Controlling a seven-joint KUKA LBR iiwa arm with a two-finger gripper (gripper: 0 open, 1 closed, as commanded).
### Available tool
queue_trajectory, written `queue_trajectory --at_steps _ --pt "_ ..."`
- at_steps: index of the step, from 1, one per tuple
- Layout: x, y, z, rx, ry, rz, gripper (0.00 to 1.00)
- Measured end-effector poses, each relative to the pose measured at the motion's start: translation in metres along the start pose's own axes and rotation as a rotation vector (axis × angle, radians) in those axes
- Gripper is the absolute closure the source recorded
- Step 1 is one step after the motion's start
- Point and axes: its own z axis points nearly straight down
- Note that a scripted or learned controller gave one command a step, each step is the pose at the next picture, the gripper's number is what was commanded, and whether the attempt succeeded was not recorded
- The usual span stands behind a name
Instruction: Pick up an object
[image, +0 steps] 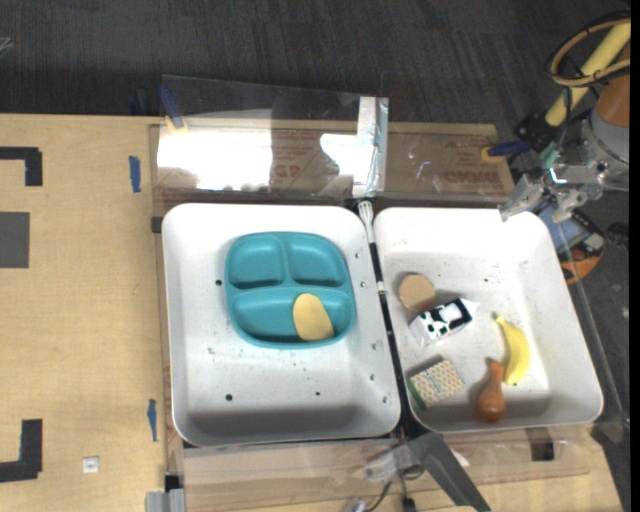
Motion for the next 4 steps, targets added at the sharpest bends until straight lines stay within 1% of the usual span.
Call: queue_trajectory --at_steps 1,2,3,4 --pt "0.007 -0.06 0.105 0.009 0.002 0.007 0.0" --pt "0.01 -0.153 0.131 -0.003 -0.001 -0.078 0.0" --pt "0.01 -0.151 0.12 -0.011 -0.004 -0.077 1.0" --pt "0.059 -0.143 0.005 -0.003 0.0 0.199 1.0"
